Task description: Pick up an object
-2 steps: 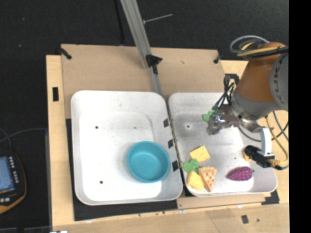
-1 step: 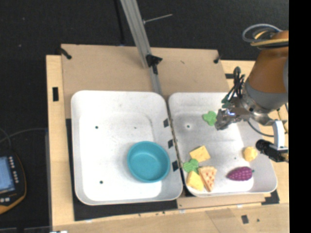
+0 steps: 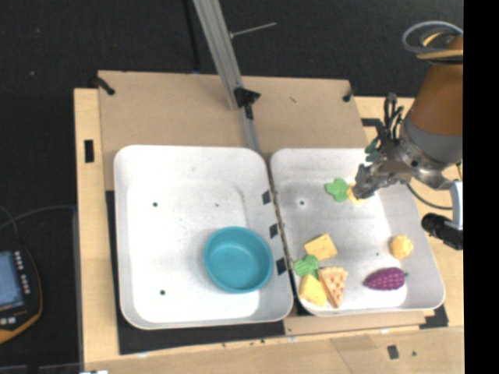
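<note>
The gripper [image 3: 365,187] hangs low over the right bin [image 3: 413,209], its grasp impossible to tell, with a small green toy [image 3: 337,189] just beside it at nine o'clock and a yellow bit [image 3: 355,196] touching its tip. Both bins rest on a tan bench [image 3: 179,107] over dark floor. At six o'clock lie a cheese wedge [image 3: 320,246], pizza slice [image 3: 335,285], purple grapes [image 3: 385,279] and yellow lump [image 3: 401,246]; the left bin [image 3: 156,178] holds a blue bowl [image 3: 238,259].

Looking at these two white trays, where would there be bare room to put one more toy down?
Most room is in the left bin: all bare around the blue bowl at its near right. In the right bin, the far left corner and the middle patch are free. Its near edge is crowded: cheese wedges, pizza slice, purple grapes.
</note>
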`<act>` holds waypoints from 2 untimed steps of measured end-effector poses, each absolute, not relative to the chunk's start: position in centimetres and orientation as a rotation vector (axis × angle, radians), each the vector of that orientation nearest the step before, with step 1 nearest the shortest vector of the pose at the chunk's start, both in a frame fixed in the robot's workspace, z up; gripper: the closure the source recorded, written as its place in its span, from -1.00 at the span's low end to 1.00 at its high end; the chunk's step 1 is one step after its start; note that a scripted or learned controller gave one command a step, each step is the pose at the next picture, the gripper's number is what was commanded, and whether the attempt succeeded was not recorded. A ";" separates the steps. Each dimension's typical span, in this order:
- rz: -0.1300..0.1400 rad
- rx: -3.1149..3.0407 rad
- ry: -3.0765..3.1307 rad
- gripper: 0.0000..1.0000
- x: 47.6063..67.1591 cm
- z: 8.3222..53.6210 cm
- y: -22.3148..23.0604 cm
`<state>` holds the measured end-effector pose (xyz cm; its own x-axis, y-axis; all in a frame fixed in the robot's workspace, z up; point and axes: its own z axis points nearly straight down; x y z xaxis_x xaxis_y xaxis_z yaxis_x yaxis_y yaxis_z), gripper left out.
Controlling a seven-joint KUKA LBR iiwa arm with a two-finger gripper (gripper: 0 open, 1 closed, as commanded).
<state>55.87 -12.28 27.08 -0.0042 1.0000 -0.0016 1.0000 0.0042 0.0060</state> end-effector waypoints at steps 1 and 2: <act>0.003 2.212 2.230 1.00 56.2 27.0 -6.4; -0.001 2.215 2.229 1.00 57.1 25.2 -1.7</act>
